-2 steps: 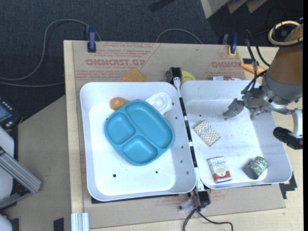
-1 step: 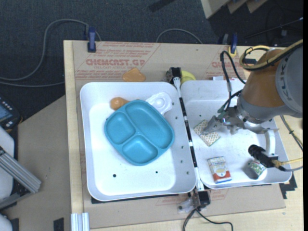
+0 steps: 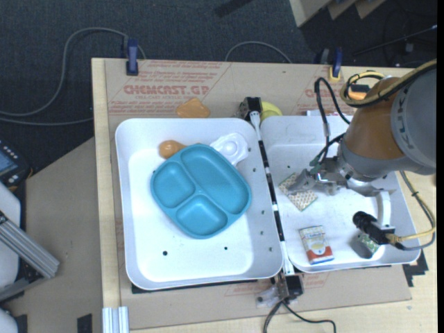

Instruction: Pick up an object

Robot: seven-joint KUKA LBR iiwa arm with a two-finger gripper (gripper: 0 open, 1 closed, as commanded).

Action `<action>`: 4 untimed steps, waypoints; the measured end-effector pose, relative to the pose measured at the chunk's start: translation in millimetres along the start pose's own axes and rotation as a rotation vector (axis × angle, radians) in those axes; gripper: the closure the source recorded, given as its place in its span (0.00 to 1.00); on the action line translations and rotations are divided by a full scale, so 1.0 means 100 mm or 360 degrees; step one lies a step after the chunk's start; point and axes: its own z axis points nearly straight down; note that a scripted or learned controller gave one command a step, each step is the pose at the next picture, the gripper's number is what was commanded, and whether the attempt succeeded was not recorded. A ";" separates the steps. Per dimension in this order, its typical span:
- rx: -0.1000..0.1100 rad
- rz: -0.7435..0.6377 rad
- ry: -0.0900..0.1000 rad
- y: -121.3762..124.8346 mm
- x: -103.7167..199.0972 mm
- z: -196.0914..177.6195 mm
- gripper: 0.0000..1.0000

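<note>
While the speckled pad (image 3: pixel 303 200) lies flat on the floor of the white bin (image 3: pixel 298 144), just beyond the small carton (image 3: pixel 316 245) and apart from it, the claw (image 3: pixel 316 177) hangs close over the pad's far edge, farther again from the carton. Whether the claw is apart or together you cannot tell. You would do well to centre it over the pad, descend squarely and stay clear of the carton, since so thin a piece will likely slip.
</note>
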 end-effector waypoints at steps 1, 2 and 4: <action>-0.0016 0.0004 -0.0010 -0.14 0.11 -0.02 0.00; -0.0012 0.0002 -0.0007 0.31 -0.46 -0.01 0.00; -0.0022 -0.0001 -0.0008 0.32 -0.43 -0.23 1.00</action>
